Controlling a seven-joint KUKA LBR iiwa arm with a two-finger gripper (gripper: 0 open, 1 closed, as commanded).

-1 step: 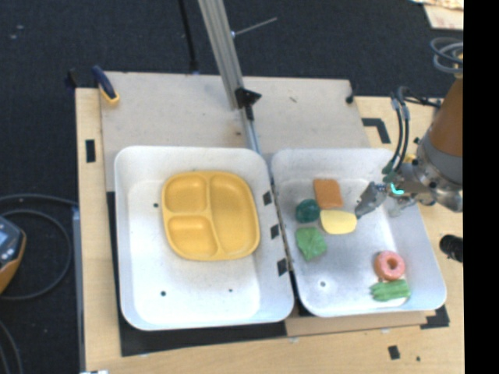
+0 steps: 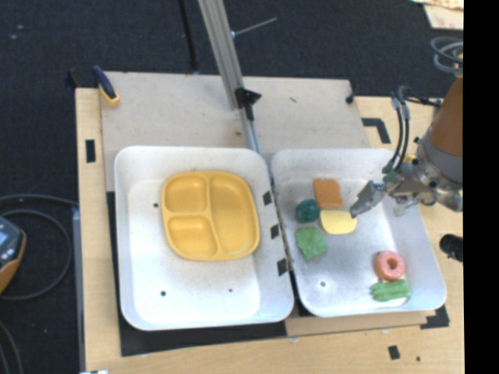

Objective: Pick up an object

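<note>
Although the task names no particular object, the camera view places the gripper (image 2: pixel 365 201) low over the right bin (image 2: pixel 352 302), its dark tip just beside the upper right edge of the yellow piece (image 2: pixel 337 223). That piece is judged the likely target. Whether the tip touches it cannot be told.

Gripper state: the fingers appear as one dark, tapered shape. No gap is resolved between them, and nothing is seen clamped. The state cannot be told.

Right bin contents:
- an orange block (image 2: pixel 327 193), just above the yellow piece;
- a dark green ball (image 2: pixel 307 209), to its left;
- a light green lump (image 2: pixel 311 243), below the ball;
- a pink ring (image 2: pixel 390 266) and a green piece (image 2: pixel 390 291), near the lower right corner, well apart from the gripper.

The left bin (image 2: pixel 140 302) bears a yellow divided tray (image 2: pixel 210 215), which takes no part in this step.

Step in hand, as judged: approach or final descent onto the yellow piece; the lift is not yet done.

Next move calls for:
1. Centring the fingers over the yellow piece, since the tip sits at its edge.
2. Keeping clear of the orange block, which lies close by.
3. Closing on the piece, then raising it straight up.
</note>
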